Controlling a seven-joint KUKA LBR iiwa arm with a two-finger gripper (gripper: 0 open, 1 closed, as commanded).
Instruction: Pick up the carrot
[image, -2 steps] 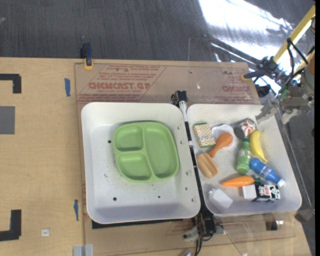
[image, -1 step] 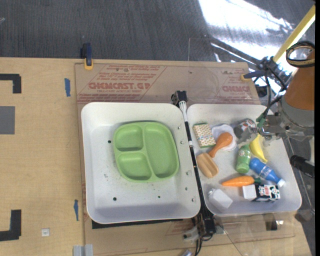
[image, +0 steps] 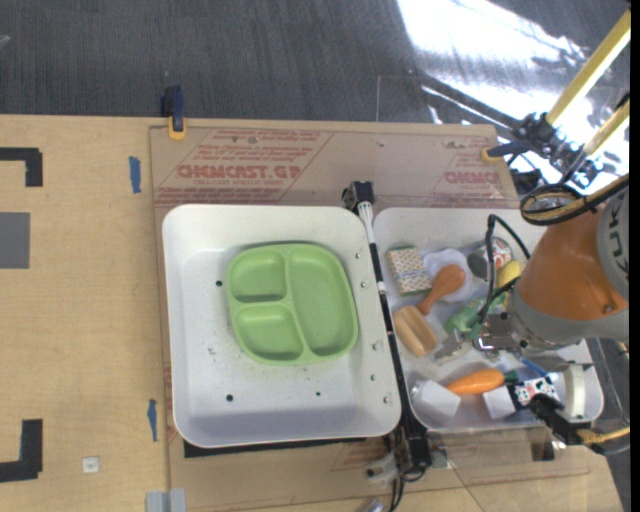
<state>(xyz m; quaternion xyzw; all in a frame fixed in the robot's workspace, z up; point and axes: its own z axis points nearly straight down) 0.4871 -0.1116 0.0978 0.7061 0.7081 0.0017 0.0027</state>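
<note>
From my overhead camera I see the wooden desk (image: 80, 300) carrying two shallow white bins side by side. The left white bin (image: 190, 400) holds a light green plastic divided plate (image: 292, 301), lying flat near its middle with three compartments.

The right white bin (image: 400, 225) is crowded. The orange carrot (image: 476, 381) lies on its side toward the near edge of that bin, roughly level, pointing left to right. Just left of it and a bit nearer sits a small white block (image: 436, 400), and to its right a white carton with blue print (image: 512, 396). Above the carrot I make out a tan bread-roll-shaped toy (image: 415, 330), a brown drumstick-like piece with a pale end (image: 445, 284), a small patterned square packet (image: 407, 267), a green item (image: 464, 320) and something yellow (image: 509, 274) near the arm.

The grey arm with its orange band (image: 570, 275) reaches in from my right and hangs over the right bin. The gripper (image: 487, 338) sits just above the carrot, amid clutter; I cannot tell how it is set, and the carrot looks to be resting on the bin floor.
</note>
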